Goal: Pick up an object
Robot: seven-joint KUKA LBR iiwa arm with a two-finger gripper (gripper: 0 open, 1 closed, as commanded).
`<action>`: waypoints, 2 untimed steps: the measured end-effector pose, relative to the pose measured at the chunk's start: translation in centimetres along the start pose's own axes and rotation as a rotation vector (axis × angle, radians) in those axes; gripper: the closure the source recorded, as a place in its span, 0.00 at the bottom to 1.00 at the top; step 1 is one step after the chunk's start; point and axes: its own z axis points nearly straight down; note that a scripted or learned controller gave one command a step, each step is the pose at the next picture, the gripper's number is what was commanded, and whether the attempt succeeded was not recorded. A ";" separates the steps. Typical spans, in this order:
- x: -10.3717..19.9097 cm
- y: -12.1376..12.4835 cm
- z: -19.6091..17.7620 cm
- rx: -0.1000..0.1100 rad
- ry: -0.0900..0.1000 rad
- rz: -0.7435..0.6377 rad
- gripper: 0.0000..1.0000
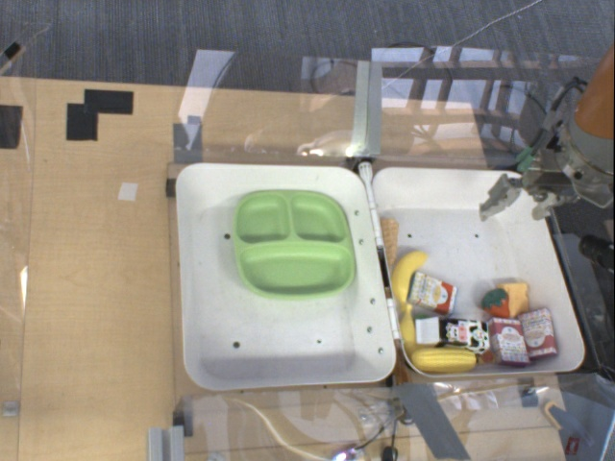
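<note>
Grey gripper (pixel 517 196) above right bin's (pixel 452 227) far edge, fingers spread, nothing between them

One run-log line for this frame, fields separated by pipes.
claw: above right white bin, far right corner | holding: nothing seen | yellow banana, small cartons: lying in near part | green divided plate: left bin

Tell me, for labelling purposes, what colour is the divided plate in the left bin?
Light green; the divided plate shows best in the camera view.
</note>
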 end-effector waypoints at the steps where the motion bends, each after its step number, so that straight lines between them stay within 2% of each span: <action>1: 2.7 -6.5 10.4 0.003 0.001 -0.047 0.00; 2: 4.3 -8.8 16.7 -0.020 -0.005 -0.201 0.00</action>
